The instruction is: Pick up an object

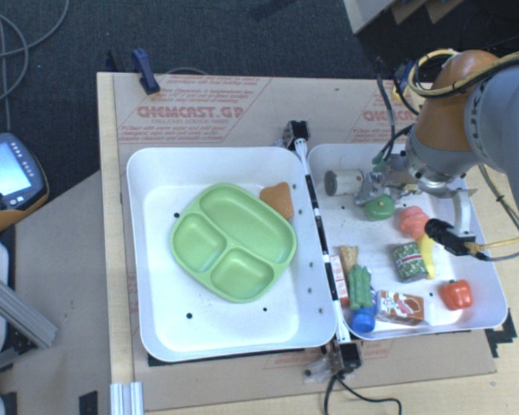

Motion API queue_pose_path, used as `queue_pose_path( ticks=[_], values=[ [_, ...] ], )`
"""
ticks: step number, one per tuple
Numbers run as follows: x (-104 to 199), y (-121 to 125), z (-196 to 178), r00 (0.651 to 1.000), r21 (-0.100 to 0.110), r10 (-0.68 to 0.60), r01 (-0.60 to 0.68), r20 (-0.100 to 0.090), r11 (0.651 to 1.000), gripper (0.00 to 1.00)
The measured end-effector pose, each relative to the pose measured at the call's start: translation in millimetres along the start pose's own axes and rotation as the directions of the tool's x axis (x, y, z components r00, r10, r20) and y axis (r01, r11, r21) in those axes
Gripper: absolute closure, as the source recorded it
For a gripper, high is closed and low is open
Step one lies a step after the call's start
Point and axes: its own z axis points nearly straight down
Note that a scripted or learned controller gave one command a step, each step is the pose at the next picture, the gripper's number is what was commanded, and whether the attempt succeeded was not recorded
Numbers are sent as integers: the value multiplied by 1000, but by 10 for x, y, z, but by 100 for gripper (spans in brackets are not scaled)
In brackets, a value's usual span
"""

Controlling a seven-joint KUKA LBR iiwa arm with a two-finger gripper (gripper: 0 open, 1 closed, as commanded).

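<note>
Nearest the camera, a blue ball [362, 321] and snack packet [402, 307] lie untouched in the right bin [493, 305], while farther back the gripper [376, 188], its grip impossible to judge, hovers over a green round piece [379, 207], apparently approaching; next comes closing and lifting.

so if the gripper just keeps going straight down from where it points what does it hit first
Probably the small green object right under the gripper in the right bin, though depth is hard to judge from this slanted view.

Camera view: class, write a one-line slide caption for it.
Robot arm lowers its gripper over small toys in the right bin; a green plate fills the left.
</note>
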Motion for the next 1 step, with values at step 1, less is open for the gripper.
queue_pose_path(
  ticks=[1],
  values=[
    [571, -146, -947, 1000, -6, -6, 6, 0, 1000, 100]
  ],
)
